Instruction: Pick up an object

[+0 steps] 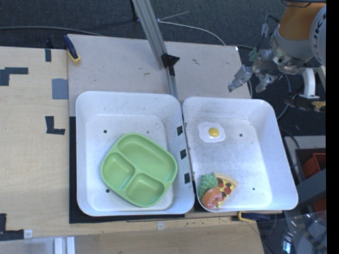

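Food lay nearest the bottom of the frame: a pizza slice [223, 186] with a green leafy piece [207, 182] and a red piece [212, 197] bunched against it, all touching, in the lower left corner of the right bin [265, 142]. Farther up in that same bin, near its upper left, sat a fried egg [212, 133], well apart from the bunch. The left bin [90, 142] held a green divided plate [139, 169], tilted a little toward the lower right, its edge close to the wall shared by the two bins. Both bins rested side by side on the desk [32, 142]. Beyond them a metal pole [151, 28] slanted toward the top of the frame. At the upper right, past the far rim of the right bin, hung the gripper [250, 81], its jaws spread apart with nothing between them, well away from the food.
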Tool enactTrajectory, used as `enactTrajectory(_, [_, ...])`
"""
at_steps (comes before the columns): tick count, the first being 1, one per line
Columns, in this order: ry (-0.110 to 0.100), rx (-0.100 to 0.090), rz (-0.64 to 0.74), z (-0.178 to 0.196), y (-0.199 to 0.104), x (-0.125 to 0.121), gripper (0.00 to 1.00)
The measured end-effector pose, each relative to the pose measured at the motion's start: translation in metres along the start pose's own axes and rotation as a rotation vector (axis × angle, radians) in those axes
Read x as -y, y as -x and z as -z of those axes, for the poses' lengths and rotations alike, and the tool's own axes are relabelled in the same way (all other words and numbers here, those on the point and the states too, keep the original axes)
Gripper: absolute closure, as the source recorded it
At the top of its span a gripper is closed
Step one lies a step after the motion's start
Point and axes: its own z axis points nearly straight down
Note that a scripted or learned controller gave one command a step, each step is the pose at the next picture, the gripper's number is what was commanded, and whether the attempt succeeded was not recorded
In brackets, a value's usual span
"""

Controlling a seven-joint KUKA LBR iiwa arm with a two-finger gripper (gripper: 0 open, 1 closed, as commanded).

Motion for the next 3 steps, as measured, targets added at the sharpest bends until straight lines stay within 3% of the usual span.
enactTrajectory(1, [0.0,0.001,0.0,0.0,0.0,0.0,0.0])
enactTrajectory(3, [-0.007,0.0,-0.001,-0.121,-0.007,-0.005,0.0])
